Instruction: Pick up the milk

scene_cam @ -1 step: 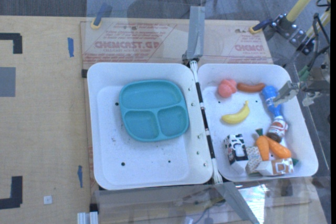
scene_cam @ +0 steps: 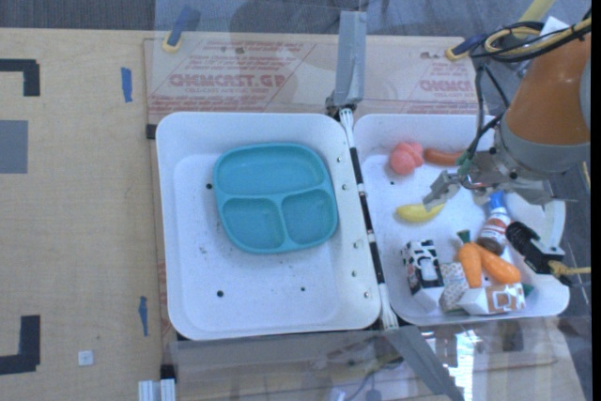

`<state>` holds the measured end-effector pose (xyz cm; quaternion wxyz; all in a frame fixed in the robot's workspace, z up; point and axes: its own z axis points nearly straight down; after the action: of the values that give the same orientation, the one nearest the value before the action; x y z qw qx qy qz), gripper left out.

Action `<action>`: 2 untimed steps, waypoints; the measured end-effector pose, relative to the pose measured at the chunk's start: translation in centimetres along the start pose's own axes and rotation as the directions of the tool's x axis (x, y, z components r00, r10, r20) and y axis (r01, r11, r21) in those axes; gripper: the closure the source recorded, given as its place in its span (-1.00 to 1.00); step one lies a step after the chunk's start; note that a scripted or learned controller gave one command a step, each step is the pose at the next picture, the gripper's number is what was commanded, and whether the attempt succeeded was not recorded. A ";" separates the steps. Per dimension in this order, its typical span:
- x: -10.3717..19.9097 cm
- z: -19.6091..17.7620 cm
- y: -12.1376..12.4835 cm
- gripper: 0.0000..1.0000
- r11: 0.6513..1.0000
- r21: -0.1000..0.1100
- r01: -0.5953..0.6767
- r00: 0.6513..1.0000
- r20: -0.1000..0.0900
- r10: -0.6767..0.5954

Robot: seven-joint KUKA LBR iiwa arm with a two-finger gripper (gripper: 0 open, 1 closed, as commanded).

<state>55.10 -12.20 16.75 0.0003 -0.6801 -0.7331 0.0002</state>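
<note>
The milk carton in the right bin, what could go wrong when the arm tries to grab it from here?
1. The milk carton lies close against a grey and white carton and two carrots, so a grab might catch or shove a neighbour instead.
2. The gripper sits near the banana, not above the milk carton, and could nudge the banana on its way over.
</note>
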 end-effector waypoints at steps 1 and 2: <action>1.3 5.9 -3.4 -1.00 0.980 -0.020 0.197 0.980 0.009 -0.196; -2.3 -1.4 -0.6 -1.00 0.971 -0.003 -0.238 0.971 0.001 0.238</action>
<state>54.70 -14.53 18.15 -0.0011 -0.7631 -0.6462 -0.0001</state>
